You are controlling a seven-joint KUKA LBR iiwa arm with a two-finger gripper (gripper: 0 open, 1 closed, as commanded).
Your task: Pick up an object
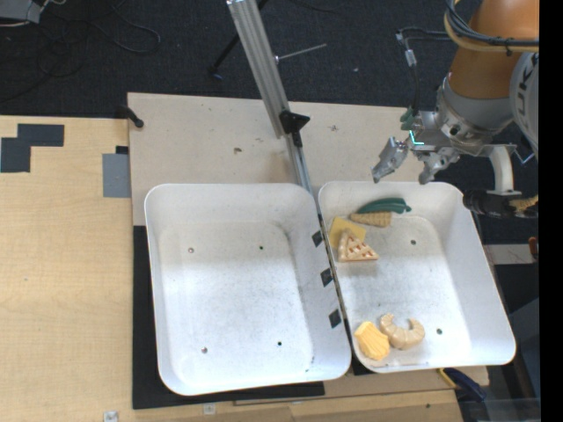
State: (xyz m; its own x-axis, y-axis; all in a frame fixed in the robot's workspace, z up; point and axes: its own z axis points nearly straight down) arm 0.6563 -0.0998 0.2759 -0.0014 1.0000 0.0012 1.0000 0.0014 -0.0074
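My gripper (407, 167) hangs above the far edge of the right bin (479, 262), its two fingers spread open with nothing between them. Just below it, in the bin's far part, lies a green-topped corn-like piece (382, 210). A yellow wedge and a waffle-patterned slice (354, 243) lie at the bin's left wall. Near the front of the bin sit a yellow lump (372, 340) and a pale curled piece (403, 331) side by side.
The left bin (176, 236) stands beside the right one, with black clips along the shared wall. A slanted aluminium post (264, 69) rises behind the bins. The grey arm with its orange band (497, 33) comes in from the upper right.
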